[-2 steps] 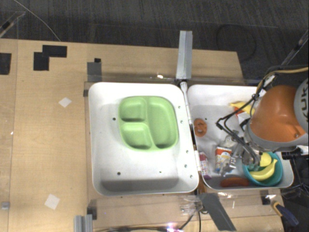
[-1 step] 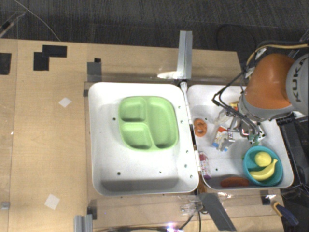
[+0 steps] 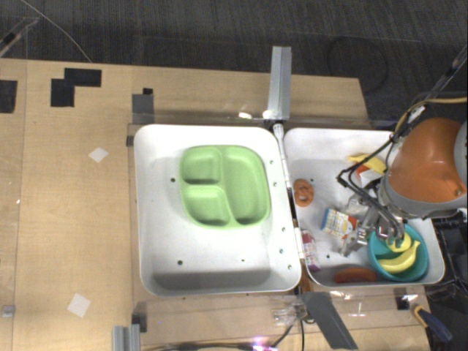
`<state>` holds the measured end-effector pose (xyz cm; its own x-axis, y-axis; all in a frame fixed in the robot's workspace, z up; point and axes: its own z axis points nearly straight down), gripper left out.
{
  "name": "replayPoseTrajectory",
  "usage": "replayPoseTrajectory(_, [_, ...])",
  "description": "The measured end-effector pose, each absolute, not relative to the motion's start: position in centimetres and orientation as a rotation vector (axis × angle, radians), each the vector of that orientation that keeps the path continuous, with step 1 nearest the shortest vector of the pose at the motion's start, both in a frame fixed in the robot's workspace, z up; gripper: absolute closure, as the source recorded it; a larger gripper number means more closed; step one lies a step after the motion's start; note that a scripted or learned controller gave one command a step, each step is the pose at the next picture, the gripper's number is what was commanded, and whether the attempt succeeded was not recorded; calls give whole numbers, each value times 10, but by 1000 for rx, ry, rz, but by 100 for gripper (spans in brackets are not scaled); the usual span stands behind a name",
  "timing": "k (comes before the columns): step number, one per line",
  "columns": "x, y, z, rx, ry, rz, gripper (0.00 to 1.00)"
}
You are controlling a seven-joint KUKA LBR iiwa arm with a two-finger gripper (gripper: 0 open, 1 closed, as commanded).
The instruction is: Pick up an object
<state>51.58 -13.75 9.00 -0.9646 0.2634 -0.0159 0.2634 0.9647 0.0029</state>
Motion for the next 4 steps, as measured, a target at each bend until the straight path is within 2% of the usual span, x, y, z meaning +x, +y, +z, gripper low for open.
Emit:
replayPoseTrajectory(1, [493, -101, 91, 305, 3105, -4, 0])
replayPoseTrajectory(2, [563, -161, 97, 355, 3108, -3, 0])
replayPoseTrajectory(3, [510, -164, 90, 505, 3085, 1, 0])
replayPoseTrajectory(4, [493, -107, 91, 571, 3069, 1, 0])
